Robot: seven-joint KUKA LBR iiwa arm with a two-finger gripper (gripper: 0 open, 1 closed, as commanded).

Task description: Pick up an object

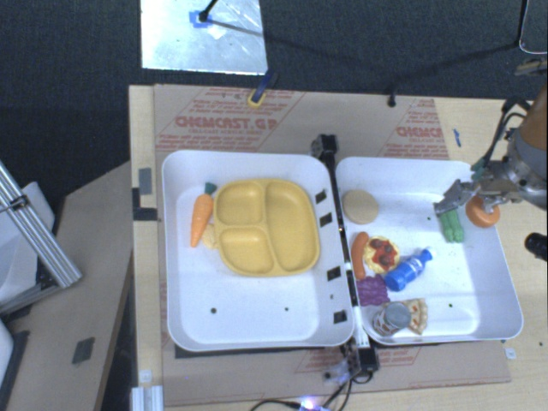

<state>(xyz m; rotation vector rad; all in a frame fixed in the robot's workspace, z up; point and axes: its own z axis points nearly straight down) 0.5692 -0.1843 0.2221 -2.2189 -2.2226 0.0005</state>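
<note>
We saw the gripper (462, 198) low over the right bin (497, 315), at about two o'clock in that bin, close to its far right corner. Whether it was open or closed we could not tell, since grey metal parts hid the tips; nothing was plainly held.

The nearest candidate was a small green object (451, 225), just beside the gripper at roughly its seven o'clock, perhaps touching it. Its long axis ran nearly twelve to six. An orange round object (483, 215) lay just at the gripper's four o'clock, partly under the wrist.

The other items sat well apart toward the bin's eight o'clock side: a blue bottle (408, 269), a pizza-like toy (381, 253), a sausage-like piece (359, 251), a tan disc (360, 205), a purple piece (372, 290) and a can (390, 318).

The left bin (184, 315) held a yellow divided plate (261, 227) and a carrot (199, 218).

We judged the green object the likeliest target, needing only a short shift toward seven o'clock and a close across its narrow width.
</note>
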